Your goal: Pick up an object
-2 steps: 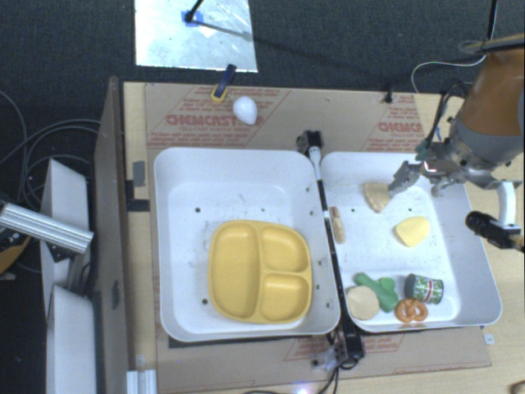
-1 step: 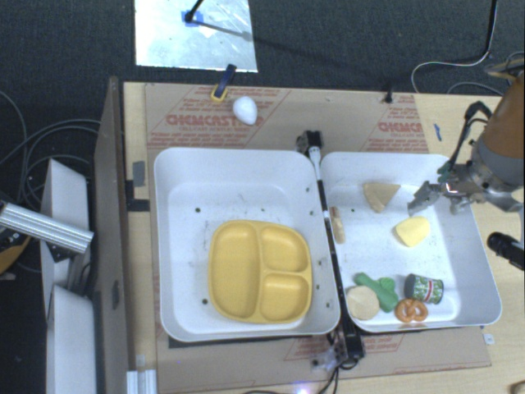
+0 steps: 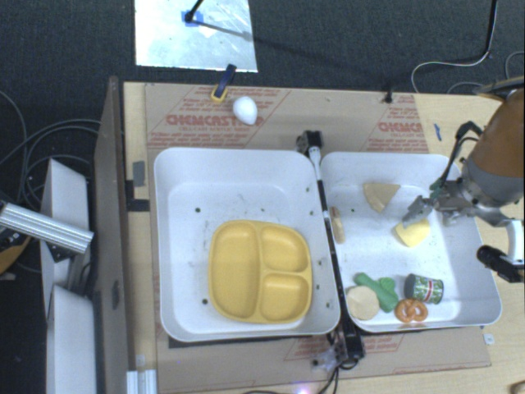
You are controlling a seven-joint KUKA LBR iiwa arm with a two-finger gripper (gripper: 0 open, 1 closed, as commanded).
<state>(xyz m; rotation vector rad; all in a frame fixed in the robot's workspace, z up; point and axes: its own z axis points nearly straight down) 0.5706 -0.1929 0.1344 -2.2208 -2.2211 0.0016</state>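
Camera view, looking down at a slant on two white bins. Right bin (image 3: 484,302): a pale yellow chunk (image 3: 413,233) lies near the middle, with the gripper (image 3: 420,207) directly above its upper edge, touching or nearly so; whether the fingers are spread or closed cannot be told, and nothing is seen held between them. The grey arm (image 3: 496,171) enters from the right side. Just beyond the gripper, toward the far wall, lies a tan wedge (image 3: 381,195). Against the near wall stand, from left to right, a cream round piece (image 3: 362,303), a green toy (image 3: 377,286) touching it, an orange pretzel (image 3: 411,310) and a small can (image 3: 424,288) lying on its side. A thin tan stick (image 3: 336,224) rests beside the divider between the bins. Left bin (image 3: 176,179): a yellow compartment tray (image 3: 260,270) lies flat in the near half. Behind the bins, on the cardboard (image 3: 344,113), rests a white egg (image 3: 244,109).
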